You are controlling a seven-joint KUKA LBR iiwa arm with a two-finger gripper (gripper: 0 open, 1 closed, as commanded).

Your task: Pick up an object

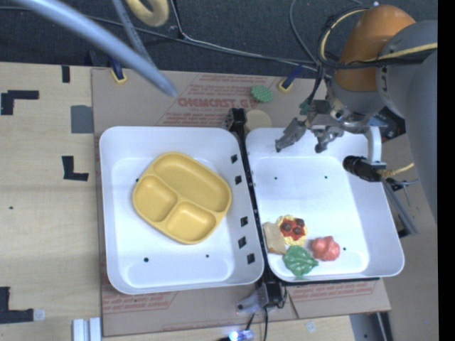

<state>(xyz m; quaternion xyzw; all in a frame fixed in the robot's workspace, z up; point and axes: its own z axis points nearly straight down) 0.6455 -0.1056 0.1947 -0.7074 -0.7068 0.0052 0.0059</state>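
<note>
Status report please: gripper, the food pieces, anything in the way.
Gripper open, over right bin's far edge, holding nothing. Food pieces clustered at near edge. Nothing in between.

- We see a yellow divided tray [182, 197] lying at a slant in the left white bin [121, 261].
- We see a small green waffled piece [261, 93] on the cardboard sheet [206, 98] behind the bins, near a pale disc [257, 116].
- We see a wooden bench top [43, 212] bearing black marks [71, 168].
- We see black clips [237, 121] where the bins meet.
</note>
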